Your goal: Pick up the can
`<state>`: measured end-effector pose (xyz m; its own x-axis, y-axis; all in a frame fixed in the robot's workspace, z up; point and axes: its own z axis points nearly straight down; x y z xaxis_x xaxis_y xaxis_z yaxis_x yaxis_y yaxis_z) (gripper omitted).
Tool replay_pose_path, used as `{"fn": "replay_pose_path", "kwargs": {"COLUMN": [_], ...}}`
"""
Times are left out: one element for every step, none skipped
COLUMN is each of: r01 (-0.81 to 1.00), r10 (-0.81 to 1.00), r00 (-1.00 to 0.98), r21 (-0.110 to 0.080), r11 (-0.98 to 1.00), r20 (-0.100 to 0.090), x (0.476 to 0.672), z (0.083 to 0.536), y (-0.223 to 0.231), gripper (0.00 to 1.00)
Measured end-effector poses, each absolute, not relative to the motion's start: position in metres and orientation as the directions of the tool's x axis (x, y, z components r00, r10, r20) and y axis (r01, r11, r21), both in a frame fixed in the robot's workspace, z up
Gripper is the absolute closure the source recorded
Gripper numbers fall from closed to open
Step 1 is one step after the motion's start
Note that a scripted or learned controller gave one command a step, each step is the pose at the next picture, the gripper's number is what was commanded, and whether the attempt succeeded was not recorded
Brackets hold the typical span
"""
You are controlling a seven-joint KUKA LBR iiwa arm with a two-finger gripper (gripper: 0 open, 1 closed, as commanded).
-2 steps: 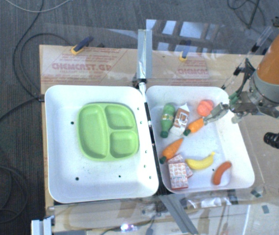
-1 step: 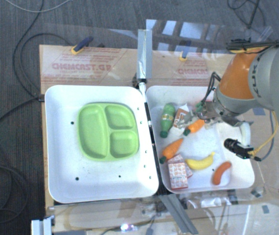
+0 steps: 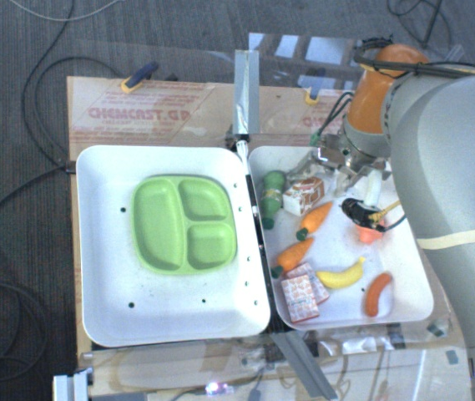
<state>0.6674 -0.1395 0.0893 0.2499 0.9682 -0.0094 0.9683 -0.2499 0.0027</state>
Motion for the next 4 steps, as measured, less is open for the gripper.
{"fn": "replay_pose_path", "kwargs": {"r01": [0.970,0.985,0.998,0.982], "r10": [0.970,0.985,0.998,0.982], "r00": [0.244,0.170,0.060,-0.189], "r21": [0.009,-0.001,0.000,0.000], "r11": [-0.244,-0.170,-0.060,0.189], "r20": [-0.013,-0.003,-0.005,-0.006], "x": [0.669,0.668,0.648,0.660], "z": [0.100,0.240,0.344,0.399], "y": [-0.137,-0.078,-0.183,-0.210], "gripper": [1.00,1.00,1.00,1.00]}}
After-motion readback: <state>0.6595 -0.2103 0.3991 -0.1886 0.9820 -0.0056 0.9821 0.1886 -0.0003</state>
